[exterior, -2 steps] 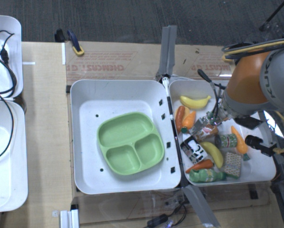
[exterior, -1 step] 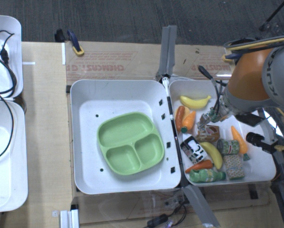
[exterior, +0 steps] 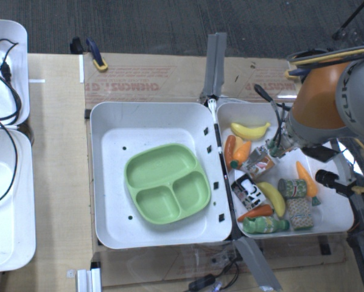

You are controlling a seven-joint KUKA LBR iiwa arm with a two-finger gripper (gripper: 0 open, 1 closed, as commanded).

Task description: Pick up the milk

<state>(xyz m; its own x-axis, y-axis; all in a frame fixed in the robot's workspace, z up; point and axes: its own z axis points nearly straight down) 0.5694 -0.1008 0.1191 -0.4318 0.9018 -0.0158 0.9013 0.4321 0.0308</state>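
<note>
The milk [exterior: 248, 191] is a small black-and-white carton lying in the right bin [exterior: 343, 221], near its left wall. It rests between a brown-and-white carton [exterior: 259, 162] and a yellow banana [exterior: 273, 198]. My gripper [exterior: 275, 148] hangs low over the right bin, at the upper right end of the brown-and-white carton. It is above and to the right of the milk, apart from it. The grey arm with its orange band [exterior: 319, 99] covers the bin's far right corner.
The right bin also holds a second banana [exterior: 250, 130], carrots [exterior: 306, 178], a red pepper [exterior: 230, 149], green cans [exterior: 293, 189] and a green packet [exterior: 264, 225]. The left bin [exterior: 106, 163] holds a green divided plate [exterior: 167, 183]. A grey divider post [exterior: 215, 66] stands between the bins.
</note>
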